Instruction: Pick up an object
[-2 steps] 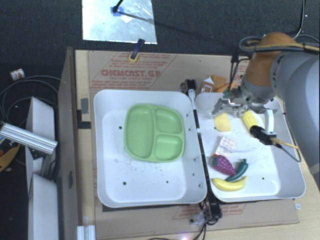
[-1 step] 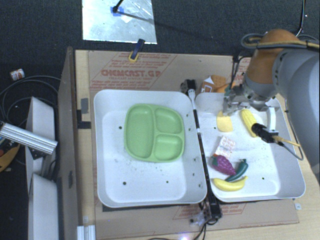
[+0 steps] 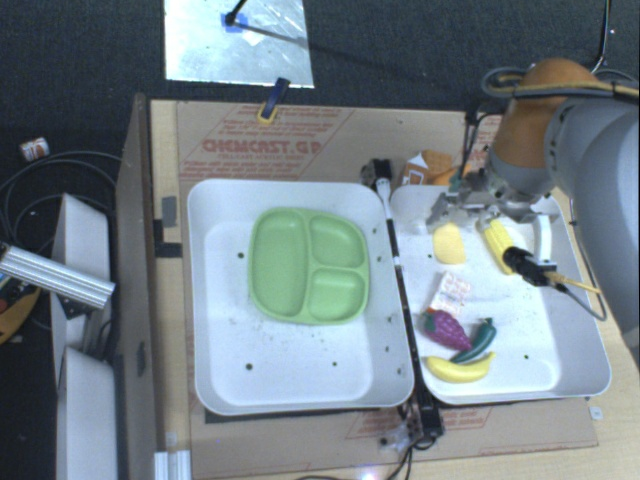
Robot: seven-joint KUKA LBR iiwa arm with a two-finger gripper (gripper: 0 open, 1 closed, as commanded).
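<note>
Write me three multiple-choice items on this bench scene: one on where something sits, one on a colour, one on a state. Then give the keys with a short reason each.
1. Where does the divided plate lie?
A. In the left bin
B. In the right bin
C. On the cardboard behind the bins

2. What colour is the divided plate?
A. Red
B. Green
C. Blue

3. How does the banana stand to the end effector?
A. Clamped in it
B. Lifted above the bin
C. Lying on the right bin's floor, apart from it

Keys: A, because the plate rests in the left bin, beside the divider. B, because its surface is pale green against the white bin. C, because the banana lies at the near edge of the right bin, while the end effector is over that bin's far end, by the yellow block.
</note>
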